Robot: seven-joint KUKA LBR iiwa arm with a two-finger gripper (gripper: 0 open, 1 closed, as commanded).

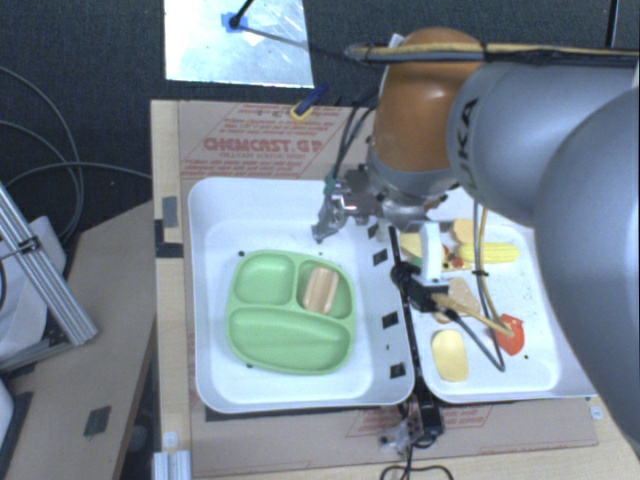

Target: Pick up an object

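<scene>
Grey arm (pixel 560 148), mine: largest item, closest to the lens, entering from the right and hiding much of the right bin. Orange band (pixel 425 98) sits above the wrist, which points down toward the seam between the bins.

Cardboard (pixel 260 143), red print: underlay for both bins, presumably to keep them level and together.

Left bin (pixel 250 203), white, shallow: holds one tray. Its bare upper floor lies beneath my gripper.

Right bin (pixel 540 368), white, shallow: holds the loose small goods, close together, some overlapping. A crowded place to pick from, I judge.

Tray (pixel 285 333), green, three compartments: flat in the left bin's lower half. It is broad, with a low rim, and looks poor for pinching.

Roll (pixel 320 289), tan: alone in the tray's upper right compartment, lying lengthwise. It is the pickable thing nearest to me and the likeliest target, with space around it.

Yellow stick (pixel 492 254): right bin, upper part, just beside my wrist.

Yellow lump (pixel 450 354): right bin, lower left, apart from the rest.

Red piece (pixel 510 334): right bin, touching a dark cable that crosses it.

Gripper (pixel 330 218), small, metallic: above the left bin's bare floor, just beyond the tray's upper right corner, near the roll but not over it. Open or closed, I cannot tell. Nothing is seen in its hold, and the pick is not yet made.
</scene>
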